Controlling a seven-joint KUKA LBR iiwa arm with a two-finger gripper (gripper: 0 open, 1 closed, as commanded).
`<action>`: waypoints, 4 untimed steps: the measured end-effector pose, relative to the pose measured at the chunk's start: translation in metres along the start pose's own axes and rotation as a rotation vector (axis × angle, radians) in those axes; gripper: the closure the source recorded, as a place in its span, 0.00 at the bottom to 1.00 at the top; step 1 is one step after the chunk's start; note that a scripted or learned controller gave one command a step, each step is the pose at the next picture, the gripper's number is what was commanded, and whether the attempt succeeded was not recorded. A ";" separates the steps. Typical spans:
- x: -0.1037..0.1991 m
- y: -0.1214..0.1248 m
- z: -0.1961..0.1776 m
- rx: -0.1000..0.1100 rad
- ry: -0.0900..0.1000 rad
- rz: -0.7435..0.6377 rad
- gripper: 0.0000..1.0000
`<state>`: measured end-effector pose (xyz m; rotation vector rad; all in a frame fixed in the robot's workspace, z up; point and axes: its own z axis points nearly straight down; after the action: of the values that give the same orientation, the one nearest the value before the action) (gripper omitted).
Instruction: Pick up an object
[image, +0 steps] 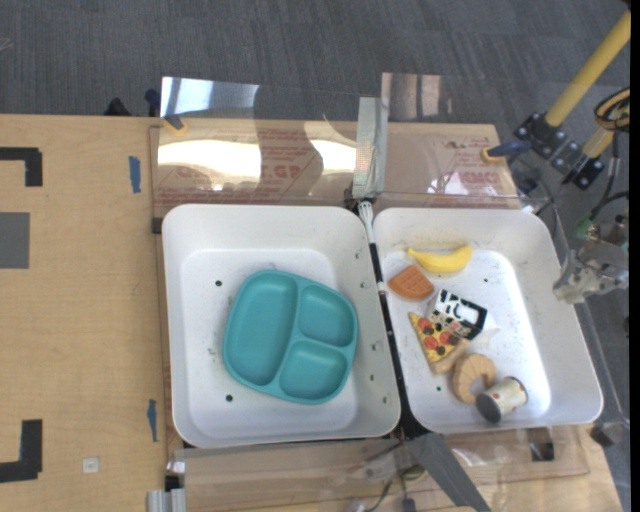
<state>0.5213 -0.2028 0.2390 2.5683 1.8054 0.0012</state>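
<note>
Banana (441, 259) in far part of right bin (527, 330) looks light & kinda slippy, prob toy plastic, so grab it across its fat middle.

Banana (441, 259), cracker (411, 283), pizza slice (436, 340), bagel (471, 375) and cup (501, 397) in the right bin (560, 300).

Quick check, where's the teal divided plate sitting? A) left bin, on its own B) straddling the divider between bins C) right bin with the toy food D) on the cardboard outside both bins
A: the teal divided plate lies flat in the left bin, the sole item there, while the banana, pizza slice and other toy food sit in the right bin.
</note>
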 end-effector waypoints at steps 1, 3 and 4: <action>-0.027 -0.035 0.027 0.008 0.001 0.277 1.00; 0.000 -0.030 0.016 0.000 0.000 -0.196 1.00; 0.024 0.014 -0.022 -0.002 0.000 -0.485 1.00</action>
<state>0.5430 -0.1853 0.2612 2.0590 2.3678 0.0022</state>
